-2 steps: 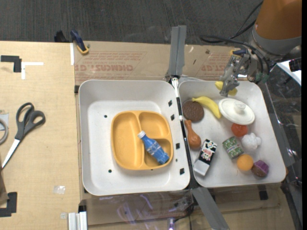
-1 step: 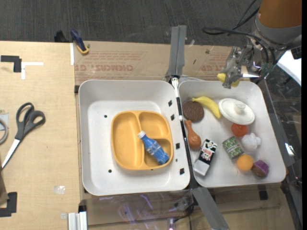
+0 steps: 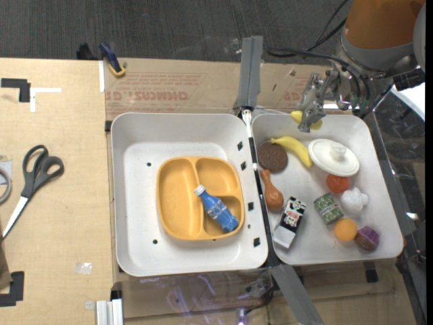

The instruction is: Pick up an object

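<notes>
Clutter in the right bin, gripper up at its far rim

Near edge first. Right bin [image 3: 389, 181], front row: a small carton w/ a cow print [image 3: 289, 222] lies tilted at the front-left, a green packet [image 3: 329, 208] beside it, then an orange ball [image 3: 346, 230] and a purple item [image 3: 367, 237] close together in the front-right corner. Just behind those, a white lumpy piece [image 3: 354, 198] and a red-orange one [image 3: 337, 182], nearly touching. A brown drumstick-like toy [image 3: 270, 189] runs along the left wall. Mid bin: a dark brown round cookie [image 3: 272, 156], a banana [image 3: 293, 148] lying crosswise, its end up against a white lidded dish [image 3: 333, 157]. Items sit tight, esp. on the right side; bare floor shows mostly in the middle btw the carton and the dish, and along the far strip.

Left bin [image 3: 128, 181] is roomier: a yellow divided plate [image 3: 179, 195] in the centre, a blue bottle [image 3: 218, 209] lying slantwise in its right-hand compartment, white floor all around.

Far end: the gripper [image 3: 312, 117] hangs over the right bin's far rim, left of centre, w/ a small yellow thing [image 3: 297, 116] at its left side, seemingly at the fingertips. Can't tell how wide the fingers stand or whether they've got it. Cables trail behind it.

Off the bins, on the bench at left: scissors [image 3: 32, 175].
</notes>
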### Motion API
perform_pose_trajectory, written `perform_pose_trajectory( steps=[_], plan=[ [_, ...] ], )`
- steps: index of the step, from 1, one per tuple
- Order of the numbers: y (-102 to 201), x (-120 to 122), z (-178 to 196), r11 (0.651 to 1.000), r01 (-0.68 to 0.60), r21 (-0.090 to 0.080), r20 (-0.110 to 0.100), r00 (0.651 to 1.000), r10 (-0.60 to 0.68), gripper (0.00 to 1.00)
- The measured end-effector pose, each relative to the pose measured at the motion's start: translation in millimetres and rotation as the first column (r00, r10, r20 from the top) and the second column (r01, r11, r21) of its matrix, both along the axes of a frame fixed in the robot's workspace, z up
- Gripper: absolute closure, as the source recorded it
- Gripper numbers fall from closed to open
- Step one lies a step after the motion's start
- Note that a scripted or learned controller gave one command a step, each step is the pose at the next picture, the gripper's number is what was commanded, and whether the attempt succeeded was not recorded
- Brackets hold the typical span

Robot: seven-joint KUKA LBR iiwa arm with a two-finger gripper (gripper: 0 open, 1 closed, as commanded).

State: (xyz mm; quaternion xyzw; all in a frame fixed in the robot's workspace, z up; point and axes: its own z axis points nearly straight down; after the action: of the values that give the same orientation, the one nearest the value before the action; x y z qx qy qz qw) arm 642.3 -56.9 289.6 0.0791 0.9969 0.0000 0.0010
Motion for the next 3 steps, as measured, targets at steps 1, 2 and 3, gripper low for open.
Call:
perform_pose_trajectory(
  steps=[1, 2, 3],
  plan=[
    [-2.2, 5.3, -18.0, 0.989, -0.15, -0.001, 0.001, 0.989, 0.15, 1.0],
    [-30.3, -5.5, -15.9, 0.946, -0.326, -0.001, 0.001, 0.946, 0.326, 1.0],
    [-51.6, 18.0, 13.6, 0.951, -0.31, -0.002, 0.005, 0.951, 0.31, 1.0]
  ],
)
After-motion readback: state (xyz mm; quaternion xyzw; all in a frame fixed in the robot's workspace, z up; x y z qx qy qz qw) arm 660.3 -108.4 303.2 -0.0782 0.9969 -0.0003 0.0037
